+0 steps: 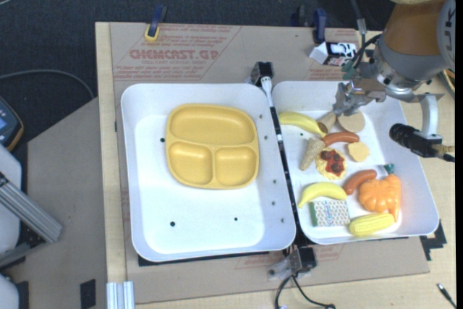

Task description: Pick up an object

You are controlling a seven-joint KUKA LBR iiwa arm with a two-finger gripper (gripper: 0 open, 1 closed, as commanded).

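Observation:
My gripper (pixel 349 103) hangs over the far part of the right bin (pixel 416 155), just above a round tan disc (pixel 352 122). Below it lie several toy foods: a banana (pixel 300 123), a red sausage (pixel 341 138), a tan slice (pixel 357 151), a pizza piece (pixel 332 162), and a beige cone (pixel 312 152). Nearer the front are a second banana (pixel 323 192), a hot dog (pixel 360 181), an orange pumpkin (pixel 380 194), a corn cob (pixel 372 223) and a small speckled block (pixel 330 213). I see nothing held in the gripper.
The left bin (pixel 145 177) holds a yellow divided plate (pixel 212 145). A black clamp (pixel 262 74) sits at the far end of the wall between the bins. A black cylinder (pixel 412 139) juts in by the right bin's right rim. Cardboard (pixel 181 51) lies under both bins.

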